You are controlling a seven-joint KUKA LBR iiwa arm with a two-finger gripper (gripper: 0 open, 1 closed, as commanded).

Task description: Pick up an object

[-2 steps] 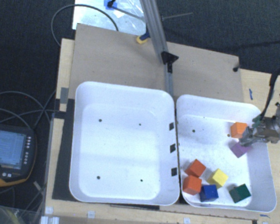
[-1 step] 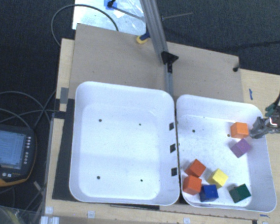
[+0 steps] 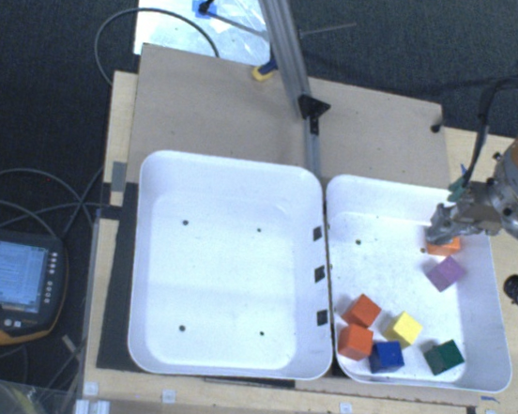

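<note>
I can't tell the gripper's (image 3: 448,228) state; it sits over the orange block (image 3: 444,244), purple block (image 3: 445,272) just beside — may nudge it.

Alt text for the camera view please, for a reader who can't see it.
The arm's claw is low over the right bin, directly above an orange block, with a purple block just beside it. Nearer the bin's front edge lie two more orange blocks, a yellow block, a blue block and a green block.
</note>
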